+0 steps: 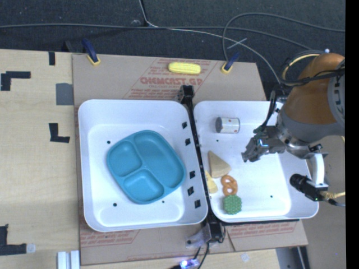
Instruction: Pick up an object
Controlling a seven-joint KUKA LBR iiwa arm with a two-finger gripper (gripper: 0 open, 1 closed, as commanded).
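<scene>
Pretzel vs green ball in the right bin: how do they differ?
The pretzel is orange-brown and looped with holes; the green ball is solid and bumpy-looking. The pretzel looks flat, while the ball is rounded and looks a bit larger. The pretzel lies nearer the cheese wedge; the ball lies nearer the bin's front wall. Both sit close together near the right bin's left side, away from the gripper.

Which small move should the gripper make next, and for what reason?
Probably move toward the cheese wedge and descend: the gripper hovers in the right bin with nothing between its fingers, and the wedge lies apart from the pretzel.
</scene>
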